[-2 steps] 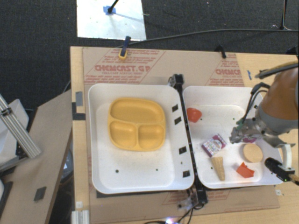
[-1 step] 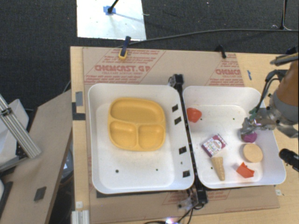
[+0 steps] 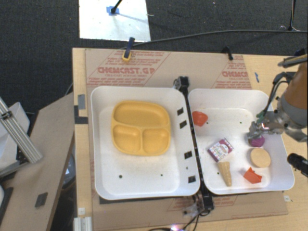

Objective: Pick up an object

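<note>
Purple object [image 3: 257, 141] lies in the right bin [image 3: 226, 110], toward its right side, directly under the gripper [image 3: 258, 131], which comes in from the right; whether the fingers are released or clenched on it cannot be told from this slant. Just nearer sits a tan disc [image 3: 260, 158], crowding that side, so a straight descent seems the cleaner line.

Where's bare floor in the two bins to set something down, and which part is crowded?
Left bin: bare strip in front of the yellow divided plate. Right bin: bare floor along the back wall, behind the red piece. Crowded: the right bin's front half, with the small carton, cone, tan disc, orange-red piece and purple object under the gripper.
</note>
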{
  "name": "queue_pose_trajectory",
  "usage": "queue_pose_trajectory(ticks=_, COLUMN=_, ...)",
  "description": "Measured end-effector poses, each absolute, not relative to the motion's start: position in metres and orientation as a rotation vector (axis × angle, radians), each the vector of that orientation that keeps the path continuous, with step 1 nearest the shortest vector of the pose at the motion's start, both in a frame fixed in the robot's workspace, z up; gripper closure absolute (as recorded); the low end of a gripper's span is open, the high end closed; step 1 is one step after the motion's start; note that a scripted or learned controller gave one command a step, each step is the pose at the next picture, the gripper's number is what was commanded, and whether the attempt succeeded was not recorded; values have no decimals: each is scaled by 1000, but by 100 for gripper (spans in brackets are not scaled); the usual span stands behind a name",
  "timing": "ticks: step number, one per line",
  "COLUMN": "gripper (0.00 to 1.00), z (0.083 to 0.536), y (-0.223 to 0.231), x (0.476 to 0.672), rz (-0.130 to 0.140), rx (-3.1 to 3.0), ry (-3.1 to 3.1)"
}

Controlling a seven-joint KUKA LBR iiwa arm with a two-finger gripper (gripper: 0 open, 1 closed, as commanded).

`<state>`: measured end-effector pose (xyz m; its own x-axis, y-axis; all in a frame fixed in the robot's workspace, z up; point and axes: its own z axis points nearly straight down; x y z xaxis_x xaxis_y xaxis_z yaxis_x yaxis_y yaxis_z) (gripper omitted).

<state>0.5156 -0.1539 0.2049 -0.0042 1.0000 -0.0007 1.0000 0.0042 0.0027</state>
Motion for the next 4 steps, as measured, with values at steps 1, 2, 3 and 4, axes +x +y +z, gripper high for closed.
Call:
queue_pose_trajectory(ticks=1, gripper=100, z=214, y=-113, x=539, rz=5, rx=2210, ry=2230)
queue_pose_trajectory(ticks=2, gripper=100, z=208, y=-68, x=555, rz=5, rx=2210, ry=2231)
queue_pose_trajectory(ticks=3, gripper=100, z=222, y=-18, x=571, rz=5, rx=2210, ry=2231)
queue_pose_trajectory(ticks=4, gripper=100, z=213, y=34, x=591, rz=4, rx=2210, ry=2232)
